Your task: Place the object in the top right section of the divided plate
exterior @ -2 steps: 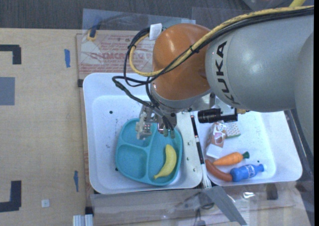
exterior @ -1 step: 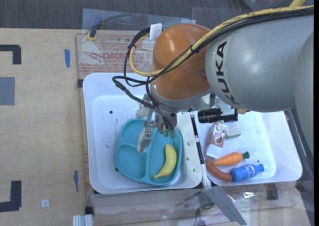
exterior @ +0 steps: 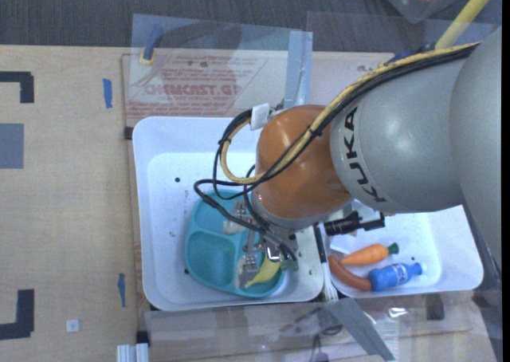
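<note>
Grey arm (exterior: 414, 137); orange band (exterior: 299, 163); black "KUKA" lettering (exterior: 358, 157); yellow-and-black cables (exterior: 239, 165)

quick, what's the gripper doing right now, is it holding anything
Gripper: over the teal divided plate, beside a yellow object; open or shut cannot be told.

I see the teal divided plate (exterior: 209, 257) lying flat in the left white bin, near its front wall, partly hidden under the arm. A yellow, banana-like object (exterior: 263, 275) lies in the plate's lower right section, by the rim.
</note>
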You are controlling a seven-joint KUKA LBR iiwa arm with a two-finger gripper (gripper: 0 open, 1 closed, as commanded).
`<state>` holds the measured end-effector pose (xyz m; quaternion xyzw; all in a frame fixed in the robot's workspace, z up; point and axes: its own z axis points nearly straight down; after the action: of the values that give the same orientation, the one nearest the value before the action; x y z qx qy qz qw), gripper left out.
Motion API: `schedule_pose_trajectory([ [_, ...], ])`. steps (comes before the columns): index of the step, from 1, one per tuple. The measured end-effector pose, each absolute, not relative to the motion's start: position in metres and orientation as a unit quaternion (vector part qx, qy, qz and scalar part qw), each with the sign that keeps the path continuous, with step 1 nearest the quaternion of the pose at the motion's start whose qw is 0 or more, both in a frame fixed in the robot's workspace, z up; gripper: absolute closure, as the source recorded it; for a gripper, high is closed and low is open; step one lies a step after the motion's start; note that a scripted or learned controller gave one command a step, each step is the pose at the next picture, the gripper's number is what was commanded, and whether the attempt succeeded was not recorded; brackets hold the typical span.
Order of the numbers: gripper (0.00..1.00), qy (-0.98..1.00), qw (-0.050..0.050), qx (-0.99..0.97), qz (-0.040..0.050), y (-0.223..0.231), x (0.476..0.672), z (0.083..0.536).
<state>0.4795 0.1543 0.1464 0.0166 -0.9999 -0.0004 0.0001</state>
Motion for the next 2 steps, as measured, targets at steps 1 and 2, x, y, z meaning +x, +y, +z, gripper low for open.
schedule_pose_trajectory([
  [1, 0.00, -0.991, -0.004, -0.131, -0.0013, 0.132, 0.544, 0.234],
  [2, 1.00, -0.991, -0.007, -0.131, -0.0024, 0.133, 0.545, 0.245],
])
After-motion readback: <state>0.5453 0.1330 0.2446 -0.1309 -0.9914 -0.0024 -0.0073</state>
